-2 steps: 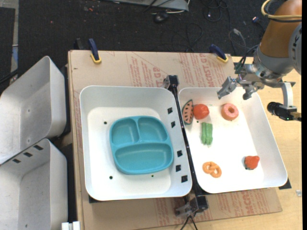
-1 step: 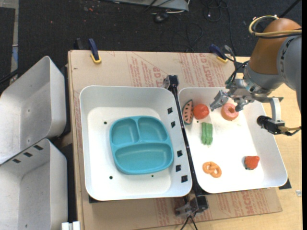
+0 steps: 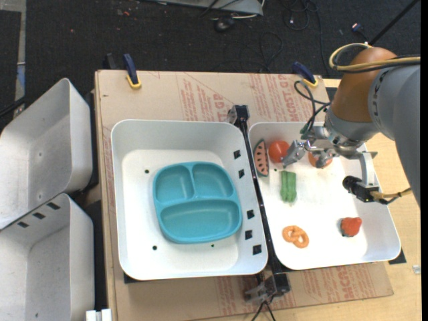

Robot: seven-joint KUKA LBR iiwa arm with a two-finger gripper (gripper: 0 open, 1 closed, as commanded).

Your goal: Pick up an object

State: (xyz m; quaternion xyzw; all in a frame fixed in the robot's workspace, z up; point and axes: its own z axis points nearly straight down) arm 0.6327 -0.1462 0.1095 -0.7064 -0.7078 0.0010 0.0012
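Far left: two spare white bins (image 3: 47,179) stacked off the bench. Next, the left bin (image 3: 127,199), bearing a teal divided plate (image 3: 197,202). Then the right bin (image 3: 381,246): watermelon slice (image 3: 261,158) against the divider, red tomato (image 3: 277,149) beside it, green pepper (image 3: 288,186) just below, pretzel (image 3: 295,235) nearer the front, strawberry (image 3: 350,227) toward the right. Gripper (image 3: 309,151) low over the bin's far end, beside the tomato; whether open or closed, cannot tell. Probably the approach step. Best done by centring squarely over one item, clear of the neighbours and the bin wall, then descending straight. Likeliest target the tomato: small, round, glossy red, apt to roll.
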